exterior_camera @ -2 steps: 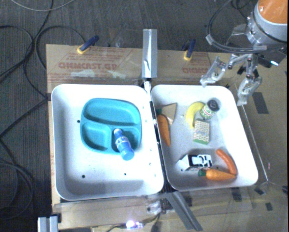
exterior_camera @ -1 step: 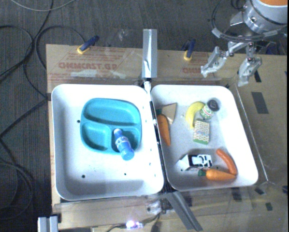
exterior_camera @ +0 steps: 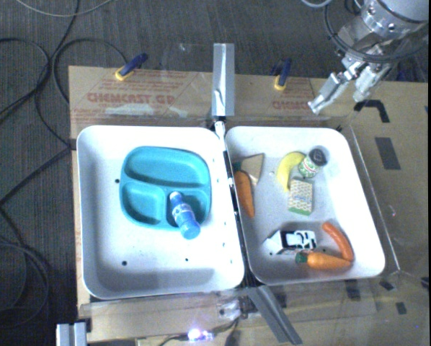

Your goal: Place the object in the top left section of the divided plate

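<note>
The open, empty gripper [exterior_camera: 343,91] hangs at upper right; the divided plate [exterior_camera: 166,186] lies far to its lower left.

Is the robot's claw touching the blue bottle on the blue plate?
Apart. The camera view shows the gripper up above the right bin's far edge, while the blue bottle lies on the divided plate in the left bin.

Faint red print on the cardboard sheet [exterior_camera: 140,99] under the bins, too blurred to read
</note>
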You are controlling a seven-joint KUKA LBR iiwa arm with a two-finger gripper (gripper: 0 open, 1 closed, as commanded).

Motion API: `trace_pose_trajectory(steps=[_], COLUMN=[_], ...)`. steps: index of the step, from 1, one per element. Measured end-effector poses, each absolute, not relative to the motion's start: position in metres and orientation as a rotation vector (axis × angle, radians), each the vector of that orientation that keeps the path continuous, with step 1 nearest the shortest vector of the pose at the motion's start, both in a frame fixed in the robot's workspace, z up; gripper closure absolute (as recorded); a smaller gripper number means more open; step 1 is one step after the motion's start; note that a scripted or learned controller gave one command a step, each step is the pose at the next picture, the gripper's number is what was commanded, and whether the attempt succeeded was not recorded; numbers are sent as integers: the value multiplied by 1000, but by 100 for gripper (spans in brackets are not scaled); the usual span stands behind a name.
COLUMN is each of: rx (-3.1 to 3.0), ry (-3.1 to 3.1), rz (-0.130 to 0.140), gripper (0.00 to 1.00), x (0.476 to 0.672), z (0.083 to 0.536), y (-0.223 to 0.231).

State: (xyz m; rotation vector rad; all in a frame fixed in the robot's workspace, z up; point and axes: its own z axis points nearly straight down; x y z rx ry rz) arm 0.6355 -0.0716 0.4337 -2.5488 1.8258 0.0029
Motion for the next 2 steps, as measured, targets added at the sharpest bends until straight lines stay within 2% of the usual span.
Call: trace_pose_trajectory(steps=[1, 2], rx=[-2549, -2820], ry=[1825, 1370], rz=[3, 3], gripper=[0, 0], x=[635, 669], z=[434, 433], y=[-72, -105])
